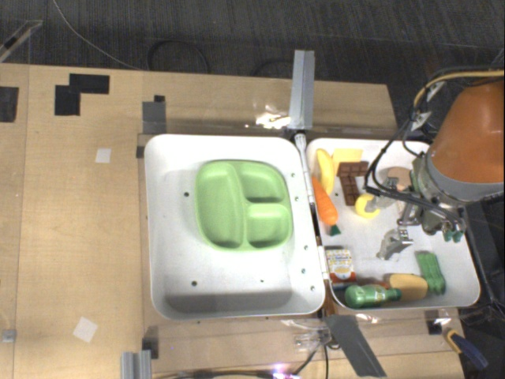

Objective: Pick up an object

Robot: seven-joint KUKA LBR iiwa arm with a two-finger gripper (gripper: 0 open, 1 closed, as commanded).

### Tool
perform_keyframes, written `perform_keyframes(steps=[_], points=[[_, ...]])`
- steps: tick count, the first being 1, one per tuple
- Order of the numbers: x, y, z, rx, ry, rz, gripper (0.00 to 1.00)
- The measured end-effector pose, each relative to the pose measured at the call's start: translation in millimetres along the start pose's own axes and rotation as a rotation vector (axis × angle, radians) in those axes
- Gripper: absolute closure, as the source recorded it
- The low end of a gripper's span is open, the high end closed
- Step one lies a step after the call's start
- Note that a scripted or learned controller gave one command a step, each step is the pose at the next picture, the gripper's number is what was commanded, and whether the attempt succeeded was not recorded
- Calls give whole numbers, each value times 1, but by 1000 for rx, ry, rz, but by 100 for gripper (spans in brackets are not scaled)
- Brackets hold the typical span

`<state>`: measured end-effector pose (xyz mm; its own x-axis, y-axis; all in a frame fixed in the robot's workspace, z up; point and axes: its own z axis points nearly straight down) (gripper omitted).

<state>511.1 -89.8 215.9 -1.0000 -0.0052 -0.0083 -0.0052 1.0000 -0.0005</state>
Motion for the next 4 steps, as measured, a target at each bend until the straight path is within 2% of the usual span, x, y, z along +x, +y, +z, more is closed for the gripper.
perform_keyframes(steps=[1,2,3,4], points=[[-14,-11,118,1,-6,18,0],[-122,-19,128,0,-5,-98,0],[-121,2,128,0,-4,-56,0],[-89,2,127,0,-6,12,0]])
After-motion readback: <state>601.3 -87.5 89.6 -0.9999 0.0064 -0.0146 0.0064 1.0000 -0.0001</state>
